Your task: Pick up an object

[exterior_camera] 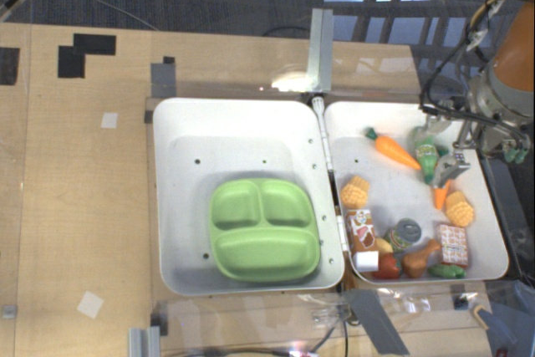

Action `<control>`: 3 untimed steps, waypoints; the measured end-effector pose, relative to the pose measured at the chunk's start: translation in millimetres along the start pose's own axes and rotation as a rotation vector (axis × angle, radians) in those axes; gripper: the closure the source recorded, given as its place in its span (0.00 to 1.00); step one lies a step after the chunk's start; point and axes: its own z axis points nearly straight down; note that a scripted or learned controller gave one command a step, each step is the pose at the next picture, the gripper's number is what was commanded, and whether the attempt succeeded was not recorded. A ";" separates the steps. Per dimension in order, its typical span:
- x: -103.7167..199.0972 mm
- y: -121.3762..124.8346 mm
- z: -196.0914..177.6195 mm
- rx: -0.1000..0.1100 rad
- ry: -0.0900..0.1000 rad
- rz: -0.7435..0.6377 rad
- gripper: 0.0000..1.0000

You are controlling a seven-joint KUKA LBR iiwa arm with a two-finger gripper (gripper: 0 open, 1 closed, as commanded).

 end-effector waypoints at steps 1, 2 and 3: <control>-39.4 8.2 171.2 0.000 -0.007 0.150 0.00; -58.1 49.8 173.9 -0.001 -0.006 -0.280 0.00; -66.5 42.3 174.2 0.000 -0.006 -0.643 0.00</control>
